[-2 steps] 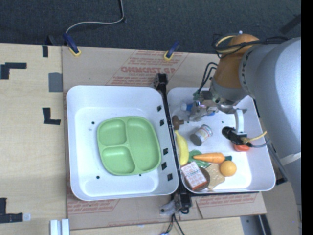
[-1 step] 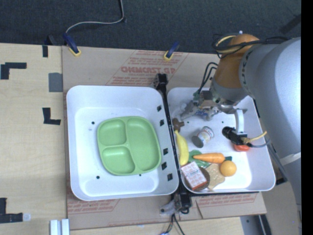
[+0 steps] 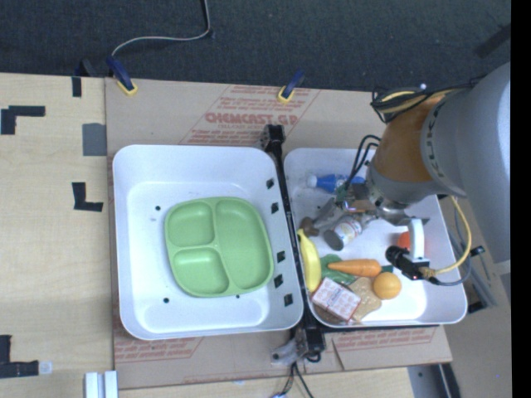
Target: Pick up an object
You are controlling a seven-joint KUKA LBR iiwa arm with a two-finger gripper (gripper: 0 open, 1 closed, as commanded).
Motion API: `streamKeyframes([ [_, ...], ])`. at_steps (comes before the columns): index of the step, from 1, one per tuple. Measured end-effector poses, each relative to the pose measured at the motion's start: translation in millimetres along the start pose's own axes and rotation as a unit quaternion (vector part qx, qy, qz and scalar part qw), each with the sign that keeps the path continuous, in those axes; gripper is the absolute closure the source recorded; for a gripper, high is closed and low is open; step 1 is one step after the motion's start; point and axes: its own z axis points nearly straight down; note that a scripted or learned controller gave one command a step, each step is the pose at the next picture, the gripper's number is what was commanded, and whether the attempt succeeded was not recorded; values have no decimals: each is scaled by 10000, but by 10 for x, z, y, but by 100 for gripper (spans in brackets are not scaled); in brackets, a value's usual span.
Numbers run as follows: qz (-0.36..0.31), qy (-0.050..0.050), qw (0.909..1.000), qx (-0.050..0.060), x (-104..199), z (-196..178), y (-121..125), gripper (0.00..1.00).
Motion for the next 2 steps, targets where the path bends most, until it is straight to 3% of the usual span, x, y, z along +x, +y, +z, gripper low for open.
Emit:
streamKeyframes([
  [1, 7, -9, 10000, -22, 128, -5, -560, 0],
  [2, 9, -20, 10000, -45, 154, -10, -784, 0],
])
